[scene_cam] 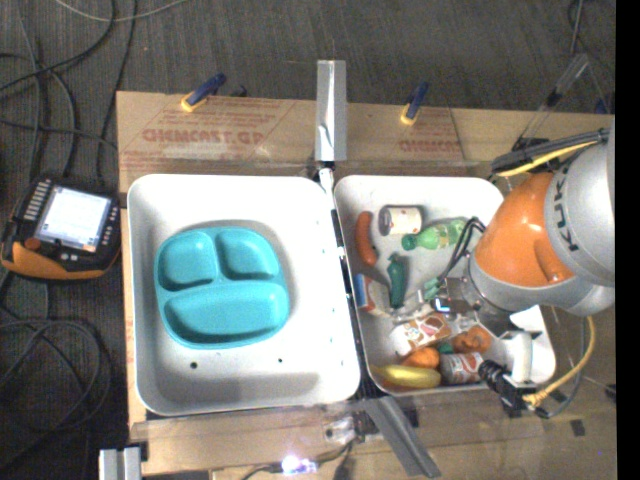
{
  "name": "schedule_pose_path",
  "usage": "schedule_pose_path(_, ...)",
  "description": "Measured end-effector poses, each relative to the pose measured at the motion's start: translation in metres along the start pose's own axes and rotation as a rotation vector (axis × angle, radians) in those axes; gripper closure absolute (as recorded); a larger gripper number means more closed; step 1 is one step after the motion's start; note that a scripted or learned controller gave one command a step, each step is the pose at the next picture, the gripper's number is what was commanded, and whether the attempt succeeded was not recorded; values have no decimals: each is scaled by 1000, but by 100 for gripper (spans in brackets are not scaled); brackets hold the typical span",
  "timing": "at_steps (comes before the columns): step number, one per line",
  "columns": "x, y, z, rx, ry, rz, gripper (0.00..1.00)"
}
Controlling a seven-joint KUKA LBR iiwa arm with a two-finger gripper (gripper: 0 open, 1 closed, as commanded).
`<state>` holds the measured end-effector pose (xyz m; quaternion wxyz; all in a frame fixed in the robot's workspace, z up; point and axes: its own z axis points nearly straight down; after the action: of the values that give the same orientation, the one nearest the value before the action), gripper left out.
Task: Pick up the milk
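The milk (413, 334) looks like a small white carton with red print, lying in the right bin (352, 258) near its front, among other groceries. My gripper (447, 301) hangs low over the middle of the right bin, just behind and right of the carton, close to it or touching it. The grey arm with its orange band (525, 243) reaches in from the right and hides the bin's right side. I see nothing lifted off the bin floor.
Around the carton lie a banana (409, 376), an orange (425, 357), a can (461, 369), a dark green item (398, 278), a green bottle (436, 235), a white tin (399, 218) and a red sausage (365, 238). The left bin (145, 368) holds a teal divided tray (224, 285).
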<state>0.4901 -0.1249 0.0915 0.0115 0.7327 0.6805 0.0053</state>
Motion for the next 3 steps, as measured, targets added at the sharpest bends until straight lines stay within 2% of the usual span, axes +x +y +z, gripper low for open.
schedule_pose_path(1, 1, 1, -9, 1, 1, 0, 100)
schedule_pose_path(2, 61, 12, -92, 27, 6, 60, 100)
schedule_pose_path(3, 56, -9, -92, 28, 5, 35, 100)
